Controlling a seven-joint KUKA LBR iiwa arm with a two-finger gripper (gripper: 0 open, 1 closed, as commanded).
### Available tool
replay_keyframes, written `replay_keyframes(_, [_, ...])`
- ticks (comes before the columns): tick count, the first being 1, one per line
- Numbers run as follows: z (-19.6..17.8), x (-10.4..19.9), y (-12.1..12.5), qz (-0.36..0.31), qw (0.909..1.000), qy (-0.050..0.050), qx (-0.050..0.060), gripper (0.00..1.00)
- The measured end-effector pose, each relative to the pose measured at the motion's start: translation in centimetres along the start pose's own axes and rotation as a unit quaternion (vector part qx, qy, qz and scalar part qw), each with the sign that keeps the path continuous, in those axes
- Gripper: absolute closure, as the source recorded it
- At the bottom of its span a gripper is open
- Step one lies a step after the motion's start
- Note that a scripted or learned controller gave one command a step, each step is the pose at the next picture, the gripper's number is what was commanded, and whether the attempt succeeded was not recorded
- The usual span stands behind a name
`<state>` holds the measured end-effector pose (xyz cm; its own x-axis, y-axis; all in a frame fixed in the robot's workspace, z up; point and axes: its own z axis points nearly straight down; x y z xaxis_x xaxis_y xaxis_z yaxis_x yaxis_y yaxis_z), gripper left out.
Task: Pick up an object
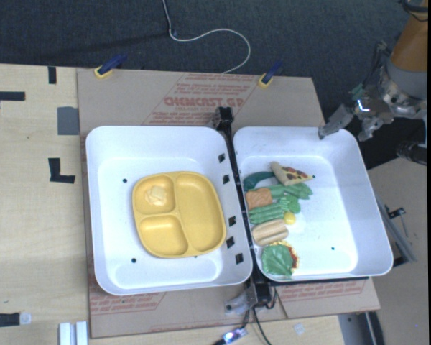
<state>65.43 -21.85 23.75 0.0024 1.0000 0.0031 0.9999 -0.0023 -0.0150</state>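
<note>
The gripper (345, 121) hovers at the right bin's (359, 214) upper-right rim, jaws apart and clamping nothing, apparently poised over the toy food pile (276, 214).

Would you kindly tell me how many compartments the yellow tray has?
3. The yellow tray in the left bin has one compartment at its upper left, one at its lower left, and a longer one along its right side.

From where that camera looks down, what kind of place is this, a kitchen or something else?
Probably a robot test bench in a lab, not a kitchen. Two white bins sit on taped-down cardboard, the food looks like plastic toys beside a yellow divided plate, and a robot arm's gripper hangs nearby.
</note>
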Motion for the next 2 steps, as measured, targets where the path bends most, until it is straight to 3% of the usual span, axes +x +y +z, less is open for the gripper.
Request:
replay_keyframes(1, [-1.0,0.1,0.2,-0.002,1.0,-0.002,-0.007,0.0])
replay_keyframes(2, [5.5,0.2,0.4,-0.002,1.0,-0.001,-0.004,0.0])
